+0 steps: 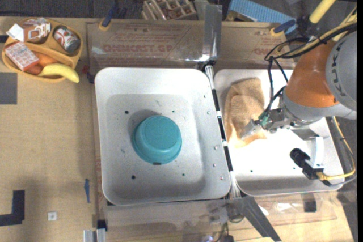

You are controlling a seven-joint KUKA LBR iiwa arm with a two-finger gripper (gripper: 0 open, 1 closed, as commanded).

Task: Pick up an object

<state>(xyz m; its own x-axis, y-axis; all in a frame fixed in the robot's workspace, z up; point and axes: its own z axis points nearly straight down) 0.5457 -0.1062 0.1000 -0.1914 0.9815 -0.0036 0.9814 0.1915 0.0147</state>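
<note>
Gripper (256, 125) sat low in the right bin (272, 170), right of frame centre, at the lower edge of the tan cloth (245, 103). Whether its claw was wide, narrow or closed on the cloth could not be told from this slant. Cloth lay bunched along that bin's left wall. Teal bowl (157, 139) rested upside down mid-frame in the left bin (113, 93), well apart. Risk, as judged: soft fabric could slip free on lifting if only a thin fold were pinched, or drag against the wall.

High slanted overhead view, both bins (113, 93).
</note>
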